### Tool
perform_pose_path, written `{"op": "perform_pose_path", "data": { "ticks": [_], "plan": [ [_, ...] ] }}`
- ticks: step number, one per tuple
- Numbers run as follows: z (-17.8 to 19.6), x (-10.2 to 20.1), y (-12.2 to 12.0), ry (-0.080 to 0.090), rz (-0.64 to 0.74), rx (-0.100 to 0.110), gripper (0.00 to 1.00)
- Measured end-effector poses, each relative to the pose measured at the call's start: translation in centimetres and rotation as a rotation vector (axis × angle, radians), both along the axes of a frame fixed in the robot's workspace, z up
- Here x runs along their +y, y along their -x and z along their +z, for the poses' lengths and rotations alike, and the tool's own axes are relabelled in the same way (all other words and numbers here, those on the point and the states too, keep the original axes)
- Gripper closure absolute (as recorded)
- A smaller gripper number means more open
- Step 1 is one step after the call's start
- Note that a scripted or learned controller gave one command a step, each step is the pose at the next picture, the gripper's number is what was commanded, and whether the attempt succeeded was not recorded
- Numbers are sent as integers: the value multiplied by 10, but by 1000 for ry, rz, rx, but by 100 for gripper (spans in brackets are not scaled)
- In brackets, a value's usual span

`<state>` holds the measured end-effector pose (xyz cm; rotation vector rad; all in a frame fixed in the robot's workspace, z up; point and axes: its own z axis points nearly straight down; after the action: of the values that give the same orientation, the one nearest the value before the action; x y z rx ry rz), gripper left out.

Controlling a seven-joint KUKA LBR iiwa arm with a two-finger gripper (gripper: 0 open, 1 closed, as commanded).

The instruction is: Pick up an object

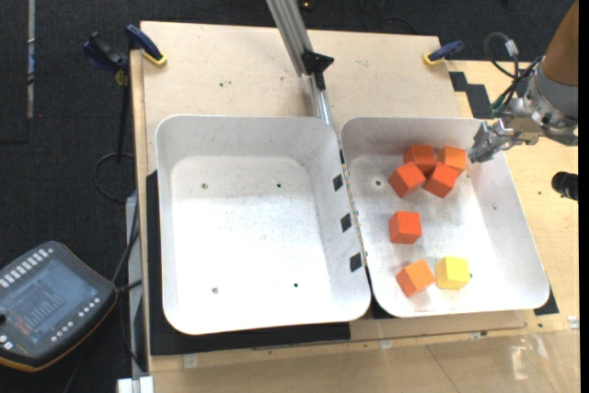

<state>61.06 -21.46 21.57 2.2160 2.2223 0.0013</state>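
The right bin holds several small blocks. A cluster of orange-red blocks lies near its far side, a single red-orange block sits in the middle, and an orange block rests beside a yellow block near the front. My gripper hangs at the bin's far right rim, just right of the cluster's rightmost block. Nothing shows between its fingers.
The left bin stands beside the right one. A slanted metal pole crosses the bench's far side. Clamps sit at the bench's back corners. A teach pendant lies at the lower left.
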Motion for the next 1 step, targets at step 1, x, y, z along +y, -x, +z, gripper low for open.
{"op": "perform_pose_path", "data": {
  "ticks": [1],
  "plan": [
    [10, 59, -14, -2, 6, 0, 100]
  ]
}}
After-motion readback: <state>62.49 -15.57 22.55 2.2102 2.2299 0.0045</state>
